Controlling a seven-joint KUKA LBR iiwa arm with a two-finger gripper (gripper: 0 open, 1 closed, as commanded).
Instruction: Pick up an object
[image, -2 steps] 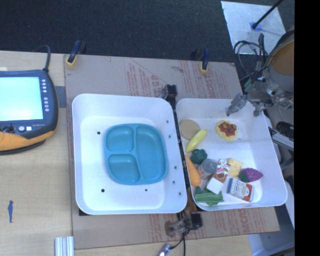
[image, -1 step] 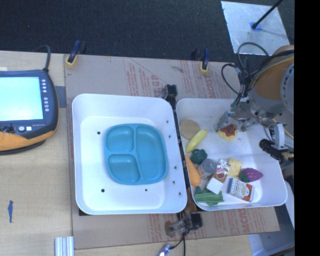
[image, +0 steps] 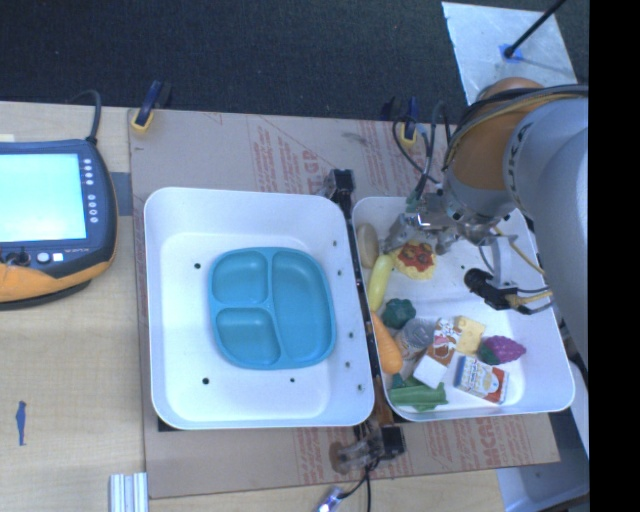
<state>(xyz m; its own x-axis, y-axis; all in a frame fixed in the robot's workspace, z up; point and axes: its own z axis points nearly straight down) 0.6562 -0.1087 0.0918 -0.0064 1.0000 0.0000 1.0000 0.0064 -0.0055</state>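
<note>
1. Your arm (image: 520, 150) reaches in from the right and hangs over the far end of the right bin (image: 545, 395). The gripper (image: 418, 228) sits low above the upper left part of that bin.
2. Jaw state: you cannot tell from this slant whether the jaws are apart or together. Nothing is visibly clamped between them.
3. Nearest candidate: a small pizza toy (image: 416, 258), red and yellow, just below the gripper and very close to it. Contact cannot be confirmed.
4. Other things in the same bin: a banana (image: 379, 281) along the left wall, a dark green lump (image: 397, 312), a carrot (image: 386, 345), a purple piece (image: 501, 349), a small carton (image: 478, 380), a green bean pod (image: 418, 396).
5. The left bin (image: 175, 300) holds a blue divided plate (image: 270, 306).
6. Step in hand, by my reading: approach and descent onto a target, grasp not yet made.
7. Next move calls for: centring over the pizza toy, a straight drop, a close, then a lift clear of the banana beside it.
</note>
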